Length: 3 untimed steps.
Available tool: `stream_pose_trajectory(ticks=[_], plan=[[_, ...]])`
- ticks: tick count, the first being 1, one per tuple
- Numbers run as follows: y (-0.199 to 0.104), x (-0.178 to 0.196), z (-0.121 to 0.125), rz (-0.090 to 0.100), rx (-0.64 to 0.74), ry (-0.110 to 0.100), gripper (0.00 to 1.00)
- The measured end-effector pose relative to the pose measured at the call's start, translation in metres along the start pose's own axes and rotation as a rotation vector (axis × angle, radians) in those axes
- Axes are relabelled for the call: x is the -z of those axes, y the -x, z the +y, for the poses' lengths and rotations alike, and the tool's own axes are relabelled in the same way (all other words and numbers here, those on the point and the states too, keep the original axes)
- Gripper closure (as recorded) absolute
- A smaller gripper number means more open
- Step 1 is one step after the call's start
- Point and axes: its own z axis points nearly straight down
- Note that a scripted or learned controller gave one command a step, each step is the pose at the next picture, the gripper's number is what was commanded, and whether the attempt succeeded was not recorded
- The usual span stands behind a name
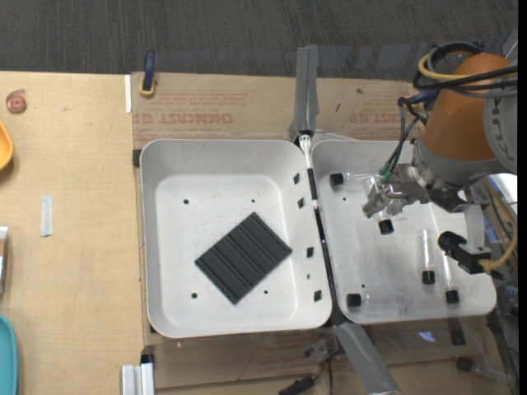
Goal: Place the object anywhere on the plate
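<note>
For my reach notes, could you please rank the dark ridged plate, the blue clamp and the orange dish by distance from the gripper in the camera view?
From the gripper over the right bin:
1. Dark ridged plate, lying in the left bin.
2. Blue clamp, at the cardboard's top-left corner.
3. Orange dish, at the view's far left edge.

Red print is showing upside down on the brown cardboard sheet lying behind the two white bins, its largest word reading roughly "CHEMCAST GP", while the smaller lines beneath it are staying too blurred to read.
</note>
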Motion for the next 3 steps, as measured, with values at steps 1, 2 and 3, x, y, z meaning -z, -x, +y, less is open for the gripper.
stream_pose_trajectory(ticks=[1, 2, 3], plan=[[-0.087, 0.0, -0.028, 0.0, 0.097, -0.001, 1.0], [-0.157, 0.0, 0.003, -0.001, 0.265, 0.0, 1.0], [-0.157, 0.0, 0.003, -0.001, 0.264, 0.0, 0.0]])
